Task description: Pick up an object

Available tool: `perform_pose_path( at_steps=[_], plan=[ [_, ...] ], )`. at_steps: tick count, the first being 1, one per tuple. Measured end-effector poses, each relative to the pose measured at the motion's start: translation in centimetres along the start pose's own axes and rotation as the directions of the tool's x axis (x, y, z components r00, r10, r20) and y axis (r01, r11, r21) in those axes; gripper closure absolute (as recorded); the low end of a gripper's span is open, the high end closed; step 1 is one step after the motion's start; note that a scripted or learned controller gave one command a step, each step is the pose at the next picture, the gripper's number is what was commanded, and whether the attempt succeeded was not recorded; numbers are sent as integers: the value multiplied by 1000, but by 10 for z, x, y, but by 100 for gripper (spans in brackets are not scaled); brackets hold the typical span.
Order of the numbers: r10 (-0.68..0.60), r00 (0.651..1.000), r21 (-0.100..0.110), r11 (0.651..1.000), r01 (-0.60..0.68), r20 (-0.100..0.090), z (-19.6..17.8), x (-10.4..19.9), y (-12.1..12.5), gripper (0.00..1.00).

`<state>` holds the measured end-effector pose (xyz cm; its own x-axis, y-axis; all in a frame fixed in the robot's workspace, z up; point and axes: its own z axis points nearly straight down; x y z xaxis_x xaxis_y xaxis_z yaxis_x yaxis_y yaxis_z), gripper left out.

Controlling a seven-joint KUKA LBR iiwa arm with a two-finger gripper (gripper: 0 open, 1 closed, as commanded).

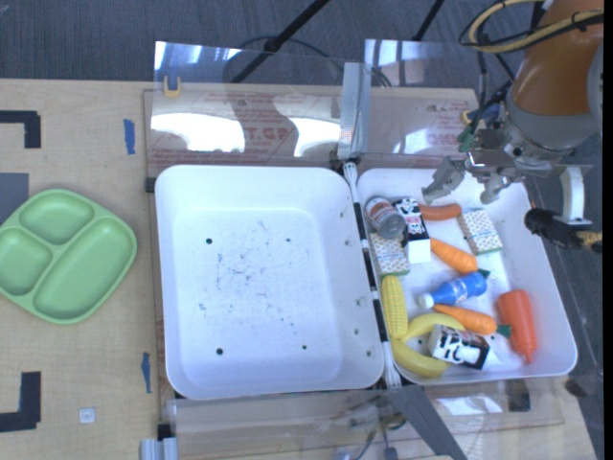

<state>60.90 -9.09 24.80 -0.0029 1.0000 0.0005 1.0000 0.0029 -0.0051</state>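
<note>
Right bin (556,353) crowded with small toy foods and containers; left bin (259,276) bare of objects. Nearest candidate to the gripper (467,186): orange sausage-shaped piece (441,213) at the bin's far end, lying flat, just beside a black-and-white carton (412,220) and a metal can (386,218) on its side. Judged light, rigid plastic, smooth and somewhat slippery; best taken across its short width at mid-length, where the round section sits between the pads. Other options: carrot (452,254), tapered, apt to squirt out; blue bottle (458,288), small and likely hollow; larger carrot (518,320) near the right wall; banana (414,348) and corn cob (394,305) pressed against the divider, poor clearance. Fingers (442,182) spread fairly wide, hanging above the far end of the right bin, nothing between them; contact with any object not apparent, though height above the bin floor hard to judge from this slant. Green divided plate (65,254) on the bench (77,142), well apart, irrelevant.
</note>
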Motion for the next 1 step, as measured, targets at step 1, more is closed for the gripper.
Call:
perform_pose_path(
  at_steps=[1],
  plan=[
    [-122,993,-2,993,122,0,94,-45,-38,0]
  ],
)
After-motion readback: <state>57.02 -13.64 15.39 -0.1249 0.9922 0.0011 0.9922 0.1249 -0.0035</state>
